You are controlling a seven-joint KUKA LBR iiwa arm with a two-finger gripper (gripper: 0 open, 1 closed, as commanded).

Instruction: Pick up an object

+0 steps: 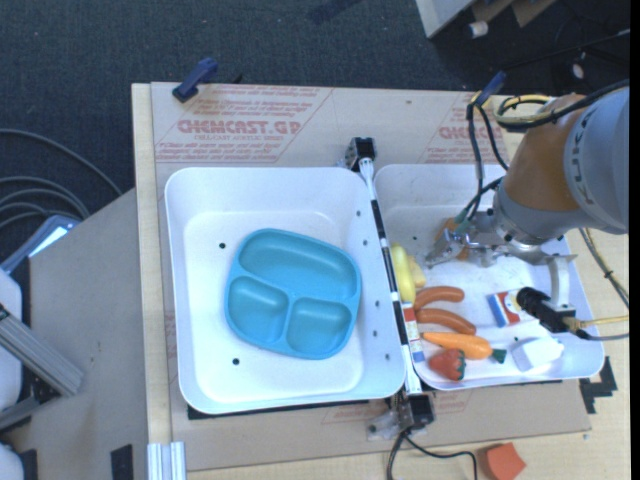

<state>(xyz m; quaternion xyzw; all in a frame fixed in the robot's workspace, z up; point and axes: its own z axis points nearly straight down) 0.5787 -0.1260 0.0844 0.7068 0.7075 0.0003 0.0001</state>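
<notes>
My gripper (pixel 447 245) hangs over the back left part of the right bin (pixel 420 190), reaching in from the right under the grey and orange arm (pixel 545 173). Just in front of it and to its left lies a yellow piece of toy food (pixel 403 271) against the bin's left wall. Two brown sausages (pixel 440 295) (pixel 447 319) lie side by side in front of the gripper. Nearer the front lie an orange carrot (pixel 458 342) and a small red fruit (pixel 449 365). Nothing shows between the gripper's tips.
The left bin (pixel 195 208) holds a blue three-compartment plate (pixel 292 292). In the right bin a white card with red and blue marks (pixel 503 308) and a white block (pixel 535 353) lie at the front right. A cardboard sheet (pixel 250 123) lies under both bins.
</notes>
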